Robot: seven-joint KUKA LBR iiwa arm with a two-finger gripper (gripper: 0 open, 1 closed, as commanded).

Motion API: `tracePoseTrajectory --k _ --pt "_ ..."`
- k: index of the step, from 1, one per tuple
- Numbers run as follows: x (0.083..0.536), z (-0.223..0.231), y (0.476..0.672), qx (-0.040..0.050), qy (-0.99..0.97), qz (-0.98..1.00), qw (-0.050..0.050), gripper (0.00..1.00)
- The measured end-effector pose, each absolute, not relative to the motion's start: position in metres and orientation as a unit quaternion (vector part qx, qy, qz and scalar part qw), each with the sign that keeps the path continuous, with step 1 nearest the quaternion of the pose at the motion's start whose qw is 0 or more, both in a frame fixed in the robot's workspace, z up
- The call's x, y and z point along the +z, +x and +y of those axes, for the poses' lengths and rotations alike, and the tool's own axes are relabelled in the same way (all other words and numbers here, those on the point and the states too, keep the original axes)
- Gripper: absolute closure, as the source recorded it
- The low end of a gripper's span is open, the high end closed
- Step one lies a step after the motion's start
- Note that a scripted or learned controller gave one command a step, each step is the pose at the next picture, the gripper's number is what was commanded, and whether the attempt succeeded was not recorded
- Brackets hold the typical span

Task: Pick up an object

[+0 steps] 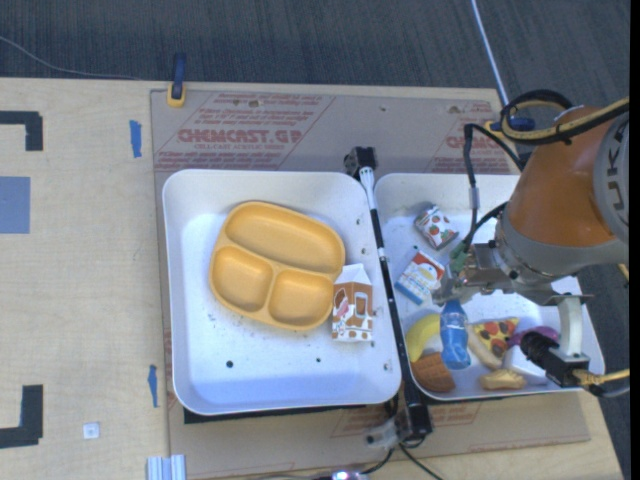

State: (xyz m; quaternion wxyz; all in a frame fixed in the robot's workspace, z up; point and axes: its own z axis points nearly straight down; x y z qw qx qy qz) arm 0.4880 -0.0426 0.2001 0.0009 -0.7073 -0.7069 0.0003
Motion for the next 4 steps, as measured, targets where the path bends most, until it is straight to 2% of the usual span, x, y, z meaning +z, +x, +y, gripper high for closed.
tracePoseTrajectory --k 1,2,3,4 --pt "0.185 -0.067 0.480 -0.0002 -0.707 -0.707 0.000 1.00" --pt "0.185 -0.009 0.534 -0.0005 -0.707 -0.708 0.000 1.00" --pt "0.188 -0.062 0.503 0.0006 -0.707 -0.707 0.001 1.00" --pt "0.204 -0.037 0.479 0.0008 -0.707 -0.707 0.002 1.00"
